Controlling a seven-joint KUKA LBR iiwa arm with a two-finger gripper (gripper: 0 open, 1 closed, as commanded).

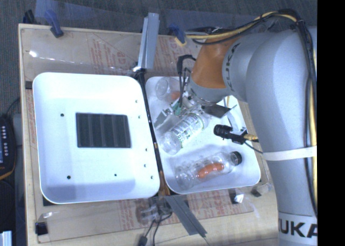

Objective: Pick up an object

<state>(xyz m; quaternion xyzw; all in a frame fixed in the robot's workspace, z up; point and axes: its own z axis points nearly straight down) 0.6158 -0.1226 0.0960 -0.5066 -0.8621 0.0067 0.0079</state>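
My gripper (180, 108) is low in the right bin (249, 170), near its back left part, under the orange-banded wrist. Just below it, a clear plastic bottle (184, 129) with a pale label lies slantwise, its upper end right at the gripper. Whether it is held I cannot see. At the bin's front lies a second clear bottle (207, 167) with a black cap and something orange inside. In the back left corner sits a clear cup-like item (161, 86), with a small orange piece (175, 96) beside it.
The left bin (54, 131) is white with a dark rectangular grate (103, 130) in its floor. A raised rim (151, 131) divides the two bins. The grey arm covers the right bin's right side. Metal brackets stand at the bench's back and front.
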